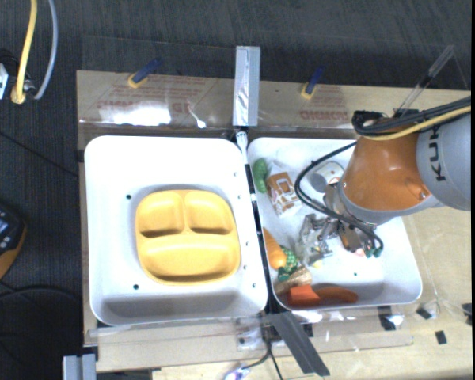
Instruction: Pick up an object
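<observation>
Left bin [111, 212]: 1 yellow compartment tray [188, 234]. Right bin [396, 267]: gripper [317, 240] low among clutter; green item [260, 172], printed packet [283, 192], orange piece [275, 253], red-orange item [323, 294] along front wall.

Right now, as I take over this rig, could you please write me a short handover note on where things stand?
Gripper: low inside the right bin, over the small items; whether it has closed on anything cannot be told.
Things: a green item and a brown-and-white packet lie near the right bin's upper left; an orange piece and a red piece lie along its lower left. A yellow divided tray sits in the left bin.
Done: no object is visibly lifted.
Left: grasp one item and raise it.
</observation>
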You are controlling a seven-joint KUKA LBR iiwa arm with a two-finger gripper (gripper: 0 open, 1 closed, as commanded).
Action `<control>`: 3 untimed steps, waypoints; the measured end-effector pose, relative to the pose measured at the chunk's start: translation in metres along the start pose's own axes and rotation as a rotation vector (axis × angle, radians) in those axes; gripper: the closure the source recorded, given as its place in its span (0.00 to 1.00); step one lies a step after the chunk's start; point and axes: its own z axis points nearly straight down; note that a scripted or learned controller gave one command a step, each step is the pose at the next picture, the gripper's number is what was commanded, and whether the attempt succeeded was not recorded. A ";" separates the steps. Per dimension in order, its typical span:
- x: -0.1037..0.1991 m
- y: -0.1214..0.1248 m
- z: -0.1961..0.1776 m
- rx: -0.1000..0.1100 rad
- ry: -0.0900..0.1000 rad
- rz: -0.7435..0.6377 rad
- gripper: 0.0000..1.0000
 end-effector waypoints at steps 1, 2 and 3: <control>-0.065 -0.001 -0.118 -0.014 0.011 0.118 1.00; -0.066 0.000 -0.127 -0.015 0.009 0.119 1.00; -0.067 0.000 -0.136 -0.016 0.005 0.119 1.00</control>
